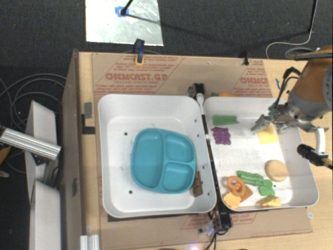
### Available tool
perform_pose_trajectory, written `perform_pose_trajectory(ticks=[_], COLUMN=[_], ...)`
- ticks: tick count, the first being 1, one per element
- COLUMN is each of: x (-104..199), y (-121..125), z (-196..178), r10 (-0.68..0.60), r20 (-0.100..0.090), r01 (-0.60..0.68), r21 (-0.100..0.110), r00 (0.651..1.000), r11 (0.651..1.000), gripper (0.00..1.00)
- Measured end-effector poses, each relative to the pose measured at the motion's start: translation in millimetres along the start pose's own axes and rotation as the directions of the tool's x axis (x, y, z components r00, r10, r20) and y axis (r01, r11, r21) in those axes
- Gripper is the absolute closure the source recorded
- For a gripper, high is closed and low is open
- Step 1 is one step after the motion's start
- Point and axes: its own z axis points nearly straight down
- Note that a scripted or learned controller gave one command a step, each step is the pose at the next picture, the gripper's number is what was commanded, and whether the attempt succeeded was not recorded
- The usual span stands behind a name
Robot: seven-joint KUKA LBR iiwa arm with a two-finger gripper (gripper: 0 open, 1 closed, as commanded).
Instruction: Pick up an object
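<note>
1. The brown board (171,72) under the bins carries red print reading "CHEMCAST GP", seen once behind the left bin and again, partly cut off, behind the right one.
2. The gripper (268,123) hangs low over the far part of the right bin (307,191); its fingers stand slightly apart with nothing between them.
3. A flat yellow square piece (267,136) lies just below the fingertips, close to them; contact cannot be judged.
4. Further left in that bin lie a green rectangular block (225,120) and a purple grape cluster (222,135).
5. Along the near side sit a tan bread roll (276,170), a green bumpy pod (251,178), an orange ring-like piece (238,187), a small green piece (267,188) and a yellow wedge (270,202).
6. The left bin (117,113) holds a teal divided plate (163,160), with a small brown item (197,184) at the bin's right wall.
</note>
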Motion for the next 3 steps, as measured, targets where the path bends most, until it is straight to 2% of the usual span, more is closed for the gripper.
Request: perform_pose_trajectory(ticks=[1, 2, 3], x=[1.1, 82.8, 105.8], y=[-104.6, -48.8, 51.6], z=[-40.5, 32.5, 26.9], r10=[0.005, -0.011, -0.009], r20=[-0.001, -0.004, -0.001], r01=[-0.005, 0.011, 0.009], r21=[0.004, 0.0, -0.01], r00=[1.0, 1.0, 1.0], r11=[1.0, 1.0, 1.0], gripper=[0.0, 0.0, 0.0])
